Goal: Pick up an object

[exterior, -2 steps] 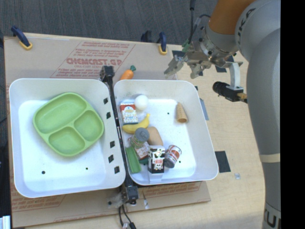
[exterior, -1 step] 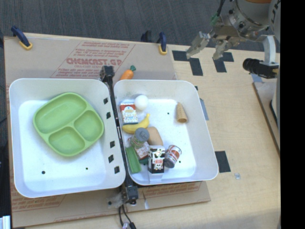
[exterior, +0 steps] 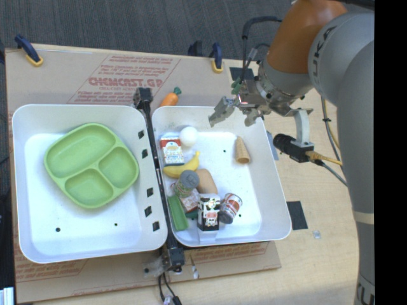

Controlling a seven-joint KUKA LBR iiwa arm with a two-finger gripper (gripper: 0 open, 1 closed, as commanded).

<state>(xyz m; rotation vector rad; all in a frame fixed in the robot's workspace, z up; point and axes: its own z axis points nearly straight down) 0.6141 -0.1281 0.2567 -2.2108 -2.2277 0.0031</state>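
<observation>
Grey arm (exterior: 331,49) from the right, wrist bent, gripper (exterior: 236,112) fingers spread apart.

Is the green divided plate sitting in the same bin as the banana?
No, the green plate lies in the left bin, while the banana lies in the right bin.

Robotics lab / test bench, not a home. Grey industrial arm (exterior: 346,56) w/ orange band, exposed cables, gripper (exterior: 236,110) hanging over the top edge of the right bin (exterior: 275,196). Below and left of the gripper: jumble of toy food and small packages, i.e. test props. Further left, a second white bin (exterior: 25,189) w/ a green divided plate (exterior: 92,164). Bins sit on a cardboard sheet (exterior: 127,75) w/ red print, fixed by blue clamps (exterior: 28,49) at the far edge. Behind the gripper: dark grey carpet (exterior: 127,8). Bench top is plain light wood.
</observation>
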